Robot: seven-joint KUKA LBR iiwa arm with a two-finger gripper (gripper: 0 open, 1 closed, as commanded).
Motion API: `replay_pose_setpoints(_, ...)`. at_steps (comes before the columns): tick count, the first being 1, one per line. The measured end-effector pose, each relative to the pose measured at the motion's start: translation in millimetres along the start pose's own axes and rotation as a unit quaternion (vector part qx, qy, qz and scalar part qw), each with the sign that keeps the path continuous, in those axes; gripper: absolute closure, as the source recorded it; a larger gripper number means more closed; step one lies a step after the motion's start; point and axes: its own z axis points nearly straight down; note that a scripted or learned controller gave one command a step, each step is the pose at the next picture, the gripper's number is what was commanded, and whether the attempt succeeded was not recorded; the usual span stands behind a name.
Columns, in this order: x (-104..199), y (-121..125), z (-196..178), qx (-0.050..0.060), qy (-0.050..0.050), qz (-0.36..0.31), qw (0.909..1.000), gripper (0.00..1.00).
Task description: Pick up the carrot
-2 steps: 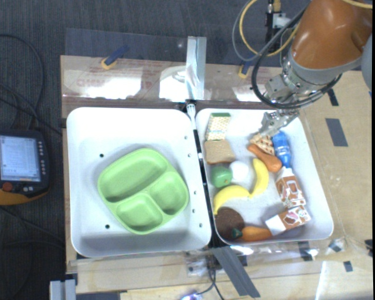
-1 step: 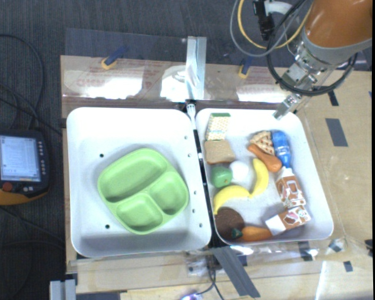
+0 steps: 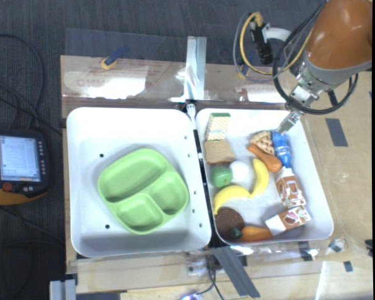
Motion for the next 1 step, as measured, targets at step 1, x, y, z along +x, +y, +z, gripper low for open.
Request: replay_pose_setpoints(1, 4.3, -2.6, 22.3, -0.001, 0.001, -0.183, 0.9832, 1.0)
